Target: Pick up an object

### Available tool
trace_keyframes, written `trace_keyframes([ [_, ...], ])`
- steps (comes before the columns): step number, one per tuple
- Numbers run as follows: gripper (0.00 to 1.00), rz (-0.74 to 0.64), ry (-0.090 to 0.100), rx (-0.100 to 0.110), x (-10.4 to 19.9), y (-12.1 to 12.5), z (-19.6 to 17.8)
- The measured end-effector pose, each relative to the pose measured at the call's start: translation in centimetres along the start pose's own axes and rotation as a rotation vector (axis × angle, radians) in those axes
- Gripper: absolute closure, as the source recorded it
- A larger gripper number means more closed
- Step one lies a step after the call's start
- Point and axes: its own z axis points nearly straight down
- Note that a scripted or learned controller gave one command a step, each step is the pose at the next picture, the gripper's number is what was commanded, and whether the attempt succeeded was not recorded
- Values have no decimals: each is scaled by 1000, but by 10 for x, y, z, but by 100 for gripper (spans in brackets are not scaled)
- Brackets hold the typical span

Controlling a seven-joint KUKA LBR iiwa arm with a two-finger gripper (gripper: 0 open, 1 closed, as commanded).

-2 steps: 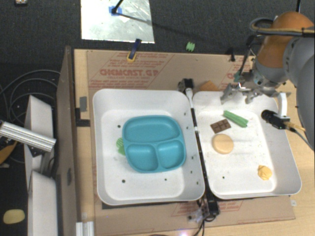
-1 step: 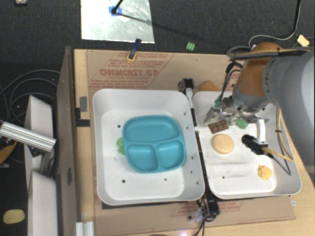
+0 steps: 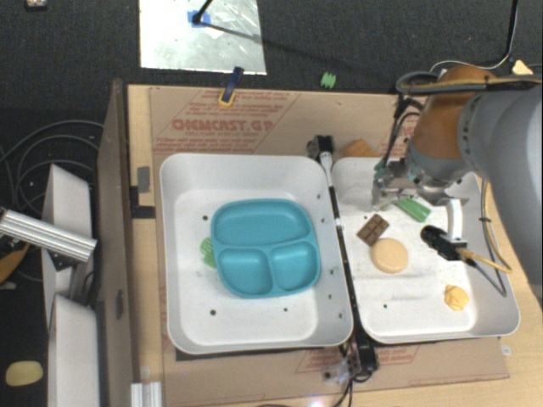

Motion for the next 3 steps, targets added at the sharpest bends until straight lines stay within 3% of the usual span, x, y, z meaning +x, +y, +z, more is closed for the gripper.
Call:
trace_keyframes([
  [1, 100, 10, -3, -3, -44, -24, -94],
  [2, 0, 6, -1, 3, -41, -25, -88],
  [3, 0, 7, 4, 15, -10, -85, 15],
])
